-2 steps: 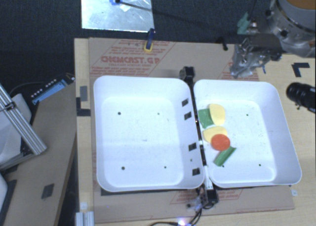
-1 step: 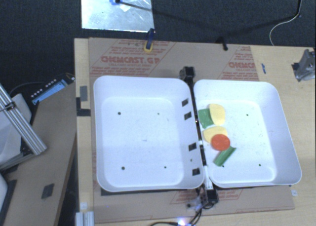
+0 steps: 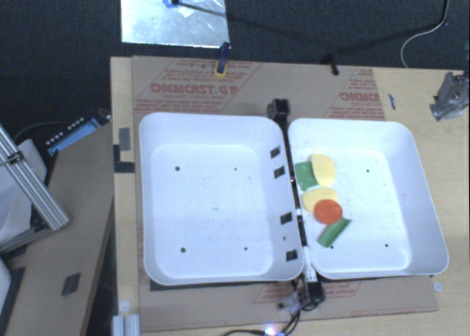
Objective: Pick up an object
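Objects for picking lie clustered in the right bin, against its left wall beside the hinge strip between the two bins. Surface: a wooden desk carrying a cardboard sheet printed in red, with both white bins on top; the left bin sits alongside. Dark carpet lies beyond the desk, with a shiny foil square on it. Cluster contents: a green block touching a pale yellow piece; below them a second yellow piece overlapped by a round orange-red object; lowest, a green stick, long axis running diagonally from lower left to upper right. A grey metal part, apparently the gripper, sits at the right edge, well apart from the objects; fingers' state: cannot tell.
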